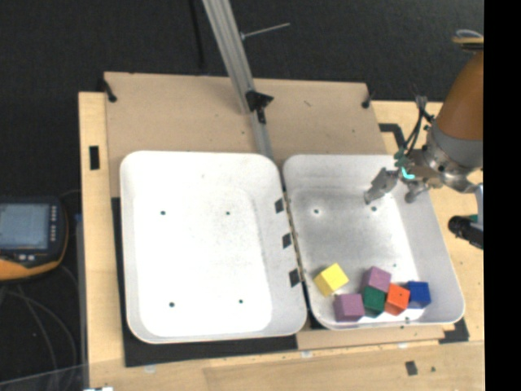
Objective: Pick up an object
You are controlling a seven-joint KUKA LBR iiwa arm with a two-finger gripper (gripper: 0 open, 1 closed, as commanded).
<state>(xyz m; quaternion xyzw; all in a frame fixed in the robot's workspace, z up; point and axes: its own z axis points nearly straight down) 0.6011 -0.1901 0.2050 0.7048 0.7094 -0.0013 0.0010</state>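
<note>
While the gripper (396, 184) hung over the far part of the right bin (440, 243), its fingers stood apart with nothing between them. The blocks lay well nearer and a bit left: yellow block (331, 279) alone, then a tight clump of two purple blocks (377, 279) (348, 306), green block (373, 299), orange block (397, 298) and blue block (418, 292) against the near wall. Cubes, so no long axis. The arm came in from the right, wrist tilted left. Judged: the yellow one is the easiest pick. Left bin (203, 243) beside it.
</note>
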